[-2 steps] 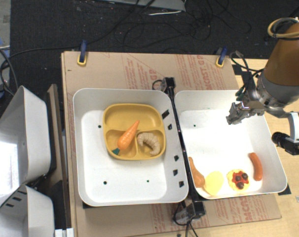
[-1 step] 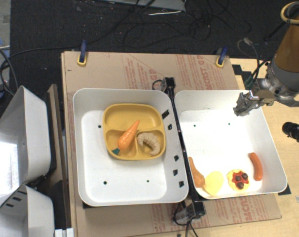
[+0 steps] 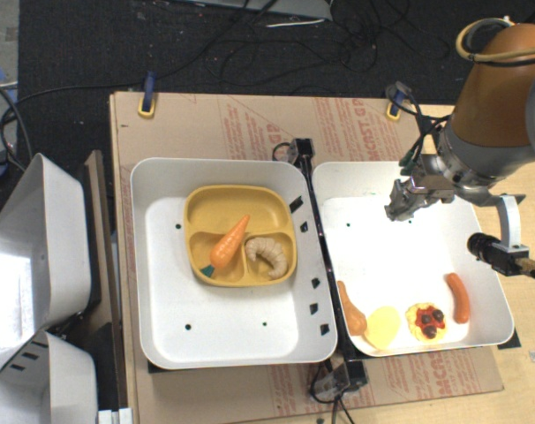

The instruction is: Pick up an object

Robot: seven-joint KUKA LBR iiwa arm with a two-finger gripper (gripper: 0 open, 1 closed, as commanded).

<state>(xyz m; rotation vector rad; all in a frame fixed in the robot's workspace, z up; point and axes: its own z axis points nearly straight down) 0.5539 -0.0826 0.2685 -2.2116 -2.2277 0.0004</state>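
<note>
Whether the jaws are spread or closed I cannot tell, the gripper hovers over the bare upper part of the right bin, well apart from the sausage, pizza and yellow disc at its lower edge.

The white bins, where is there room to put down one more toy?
The right bin has a bare middle, between the gripper above and the toys below. Its bottom edge is crowded: orange piece, yellow disc, pizza toy, sausage. In the left bin, bare floor lies below the yellow plate.
</note>
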